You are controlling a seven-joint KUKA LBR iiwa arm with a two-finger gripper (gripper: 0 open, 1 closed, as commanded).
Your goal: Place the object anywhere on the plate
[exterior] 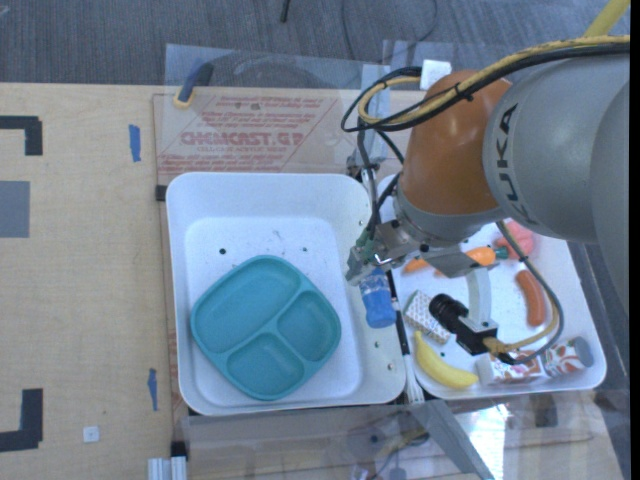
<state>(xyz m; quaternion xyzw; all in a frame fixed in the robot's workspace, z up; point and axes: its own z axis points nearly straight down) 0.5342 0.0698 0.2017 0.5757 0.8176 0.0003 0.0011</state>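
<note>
Seemingly pinching a blue object (378, 302) lengthwise over the bins' shared rim, the gripper (372, 268) sits right of the teal plate (265, 325).

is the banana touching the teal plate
Apart. The camera view shows the banana in the right bin, the plate in the left bin.

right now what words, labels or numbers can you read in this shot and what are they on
"KUKA", partly visible, running down the grey arm.
Red print on the brown board behind the left bin: a large word and smaller lines, all too blurred to read.
Print on the small packet in the right bin: too small to read.
</note>
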